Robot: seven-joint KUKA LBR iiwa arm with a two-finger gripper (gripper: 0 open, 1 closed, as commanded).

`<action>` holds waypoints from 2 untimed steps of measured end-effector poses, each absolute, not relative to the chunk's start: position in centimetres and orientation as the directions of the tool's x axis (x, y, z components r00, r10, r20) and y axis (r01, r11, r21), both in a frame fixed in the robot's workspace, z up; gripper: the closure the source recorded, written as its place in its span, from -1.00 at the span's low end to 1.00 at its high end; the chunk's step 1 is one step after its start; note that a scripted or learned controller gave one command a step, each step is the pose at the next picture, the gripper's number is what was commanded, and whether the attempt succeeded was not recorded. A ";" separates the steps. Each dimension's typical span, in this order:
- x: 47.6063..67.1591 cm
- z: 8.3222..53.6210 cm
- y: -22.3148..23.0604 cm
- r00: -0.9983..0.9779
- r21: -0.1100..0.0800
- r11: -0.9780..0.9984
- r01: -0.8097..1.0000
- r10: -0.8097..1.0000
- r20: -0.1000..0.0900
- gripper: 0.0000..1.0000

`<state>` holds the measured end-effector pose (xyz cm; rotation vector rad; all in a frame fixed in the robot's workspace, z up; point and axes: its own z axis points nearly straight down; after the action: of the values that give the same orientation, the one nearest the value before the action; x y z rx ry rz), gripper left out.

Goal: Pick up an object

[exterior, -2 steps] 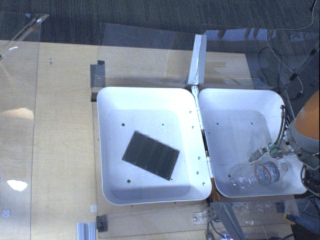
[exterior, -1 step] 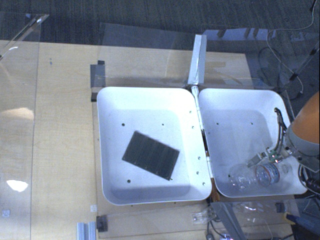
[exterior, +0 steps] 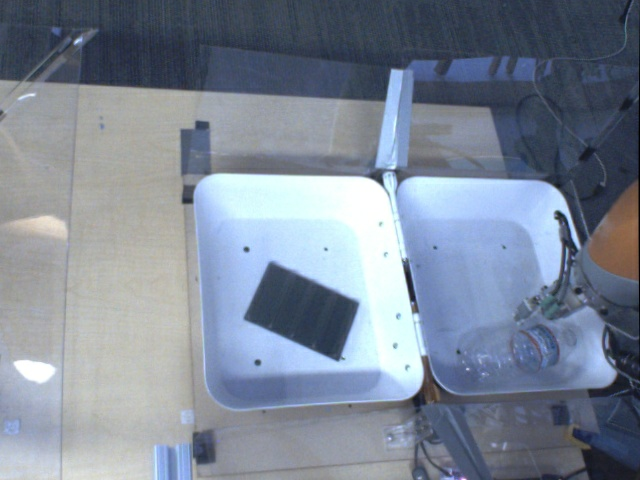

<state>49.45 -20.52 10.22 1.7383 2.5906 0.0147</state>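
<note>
A clear plastic bottle (exterior: 503,352) with a blue label band lies on its side near the front wall of the right bin (exterior: 470,208). A dark grey flat rectangular pad (exterior: 301,310) lies at a slant on the floor of the left bin (exterior: 290,200). My gripper (exterior: 545,305) comes in from the right edge, low over the right bin's front right part. It sits just above the bottle's right end. The arm's orange band (exterior: 618,240) shows behind it. Nothing visible is held.
A grey upright bar (exterior: 394,120) stands behind the seam between the two bins. Cables (exterior: 585,118) hang at the back right. The wooden bench (exterior: 100,268) stretches out to the left. Small clamps (exterior: 200,448) sit along the front edge.
</note>
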 end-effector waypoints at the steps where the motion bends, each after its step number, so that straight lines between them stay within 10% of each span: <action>1: 49.4 10.2 -20.5 -0.379 0.020 0.379 0.925 0.925 -0.013 -1.00; 2: 49.1 9.0 -18.7 -0.486 0.011 0.487 0.874 0.874 -0.014 -1.00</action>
<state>49.13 -18.71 9.04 1.5830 2.6932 0.0042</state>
